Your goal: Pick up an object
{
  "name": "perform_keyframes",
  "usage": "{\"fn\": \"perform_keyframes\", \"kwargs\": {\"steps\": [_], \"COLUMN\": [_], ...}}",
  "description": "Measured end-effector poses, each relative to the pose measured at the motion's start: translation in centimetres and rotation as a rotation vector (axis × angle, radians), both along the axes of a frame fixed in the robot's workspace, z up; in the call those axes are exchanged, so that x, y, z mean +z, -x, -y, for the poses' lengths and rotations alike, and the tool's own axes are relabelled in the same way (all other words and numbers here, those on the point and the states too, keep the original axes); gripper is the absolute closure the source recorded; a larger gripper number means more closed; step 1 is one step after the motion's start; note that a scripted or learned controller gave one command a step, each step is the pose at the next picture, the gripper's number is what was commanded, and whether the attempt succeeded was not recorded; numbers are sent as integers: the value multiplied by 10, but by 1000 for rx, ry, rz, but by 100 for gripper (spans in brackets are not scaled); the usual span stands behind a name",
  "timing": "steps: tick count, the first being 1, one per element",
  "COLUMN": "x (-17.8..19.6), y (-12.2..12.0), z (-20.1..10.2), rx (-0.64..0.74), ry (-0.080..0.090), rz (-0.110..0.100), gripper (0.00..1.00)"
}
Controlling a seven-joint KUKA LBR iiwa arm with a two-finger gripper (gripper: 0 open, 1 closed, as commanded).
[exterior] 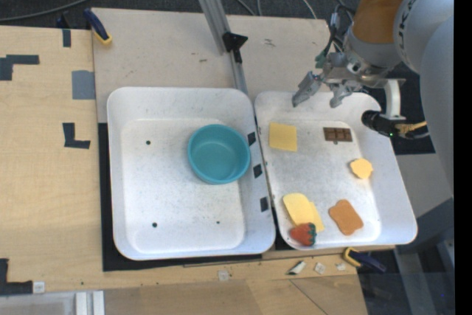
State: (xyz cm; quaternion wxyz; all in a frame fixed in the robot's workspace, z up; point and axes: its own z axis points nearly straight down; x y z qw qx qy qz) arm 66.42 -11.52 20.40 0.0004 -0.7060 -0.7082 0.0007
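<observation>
My gripper (321, 94) hangs open above the far edge of the right bin (394, 188), its two fingers spread with nothing between them. Below it in that bin lie a yellow square slice (282, 136), a small brown chocolate piece (338, 134), a small yellow chunk (361, 168), an orange toast-like piece (345, 217), a pale yellow block (301, 209) and a red strawberry (303, 234). The yellow square and the chocolate piece are the closest to the fingers, both a short way toward the front.
The left bin (133, 158) holds a teal bowl (217, 153) near its right wall. A slanted metal pole (214, 7) rises behind the bins. A blue-and-yellow clamp (96, 26) sits at the bench's back left, and cables run across the back.
</observation>
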Motion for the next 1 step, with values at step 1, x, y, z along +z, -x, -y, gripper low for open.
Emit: {"fn": "perform_keyframes", "kwargs": {"steps": [1], "x": [0], "y": [0], "z": [0], "rx": [0], "ry": [0], "rz": [0], "gripper": [0]}}
